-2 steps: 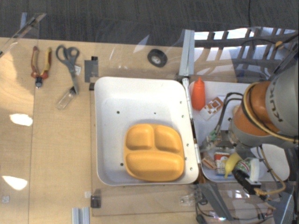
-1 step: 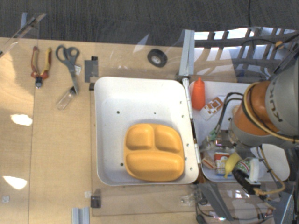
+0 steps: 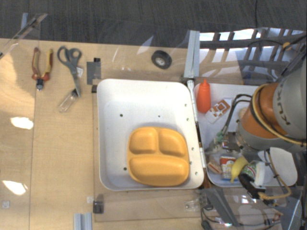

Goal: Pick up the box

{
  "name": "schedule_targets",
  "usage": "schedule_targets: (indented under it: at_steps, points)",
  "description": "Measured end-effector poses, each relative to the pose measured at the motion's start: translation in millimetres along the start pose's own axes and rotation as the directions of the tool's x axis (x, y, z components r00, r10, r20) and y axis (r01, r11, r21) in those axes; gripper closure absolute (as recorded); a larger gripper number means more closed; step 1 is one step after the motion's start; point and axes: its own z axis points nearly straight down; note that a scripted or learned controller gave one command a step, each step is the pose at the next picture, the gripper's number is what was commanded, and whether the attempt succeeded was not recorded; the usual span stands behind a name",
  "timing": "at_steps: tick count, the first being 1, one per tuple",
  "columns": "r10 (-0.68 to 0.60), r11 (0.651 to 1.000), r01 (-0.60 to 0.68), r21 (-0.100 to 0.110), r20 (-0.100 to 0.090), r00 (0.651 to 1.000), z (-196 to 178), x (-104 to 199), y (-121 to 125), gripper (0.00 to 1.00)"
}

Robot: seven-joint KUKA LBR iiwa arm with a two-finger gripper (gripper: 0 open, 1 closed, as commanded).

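A small white box with red print (image 3: pixel 218 109) lies flat near the back of the right bin (image 3: pixel 216 178), just right of a red bottle (image 3: pixel 204 96). The grey arm with its orange band (image 3: pixel 256 121) hangs over the middle of that bin. My gripper (image 3: pixel 224 142) points down at the arm's left end, a little in front of the box and apart from it. The arm's body hides much of the bin floor to the right.
A yellow divided tray (image 3: pixel 158 155) lies in the left bin (image 3: pixel 115 104). A banana (image 3: pixel 237 169), a red-and-white packet (image 3: pixel 226 166) and a white lid-like disc (image 3: pixel 283 164) sit at the right bin's front. Pliers (image 3: pixel 41 67), scissors (image 3: pixel 71 61) and a tape roll (image 3: pixel 161 59) rest on the bench.
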Motion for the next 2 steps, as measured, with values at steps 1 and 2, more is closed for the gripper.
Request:
schedule_targets:
  at_steps: [1, 2]
  points:
    - [0.007, 1.000, -0.007, 0.000, 0.000, 1.000, 0.0, -1.2, 0.2, 0.00]
    - [0.019, 1.000, -0.019, 0.000, 0.000, 1.000, 0.0, -3.5, 0.5, 0.00]
